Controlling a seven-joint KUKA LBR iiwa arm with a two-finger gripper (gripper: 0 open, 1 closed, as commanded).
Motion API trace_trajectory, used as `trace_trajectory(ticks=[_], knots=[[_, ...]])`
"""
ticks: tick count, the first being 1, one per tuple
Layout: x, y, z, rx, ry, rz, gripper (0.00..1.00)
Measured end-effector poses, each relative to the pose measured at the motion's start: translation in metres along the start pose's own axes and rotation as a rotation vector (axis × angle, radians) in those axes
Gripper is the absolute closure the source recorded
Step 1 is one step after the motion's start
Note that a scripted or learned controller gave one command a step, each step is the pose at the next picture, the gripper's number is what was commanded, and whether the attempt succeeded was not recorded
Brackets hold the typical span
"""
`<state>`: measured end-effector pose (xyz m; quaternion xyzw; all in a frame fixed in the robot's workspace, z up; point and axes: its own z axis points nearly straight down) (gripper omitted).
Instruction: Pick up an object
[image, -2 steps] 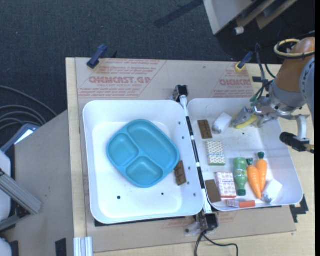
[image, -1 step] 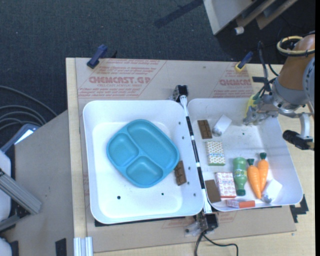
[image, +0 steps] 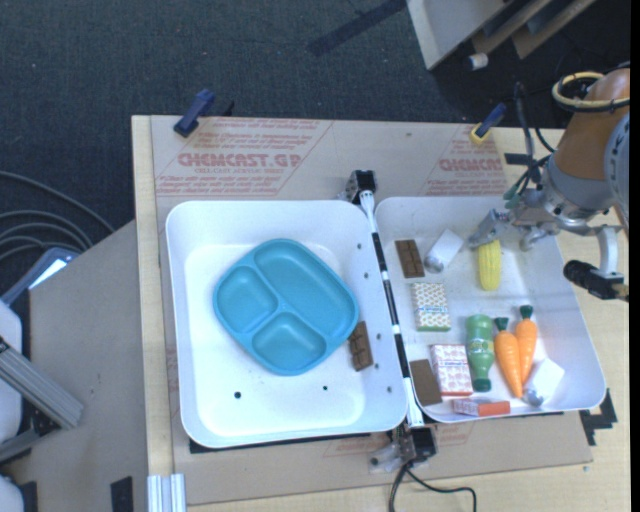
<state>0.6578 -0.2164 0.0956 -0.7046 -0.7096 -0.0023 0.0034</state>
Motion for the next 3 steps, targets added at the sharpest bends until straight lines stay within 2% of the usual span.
trace_trajectory(ticks=[1,2,3], knots=[[-0.001,0.001,-0.011,-0.003,-0.004,-0.001,1.0],[0.069,-0.003,0.007,-0.009,-0.008,0.005,1.0],[0.137,-0.056,-0.088,0.0,-0.007,0.006,1.0]])
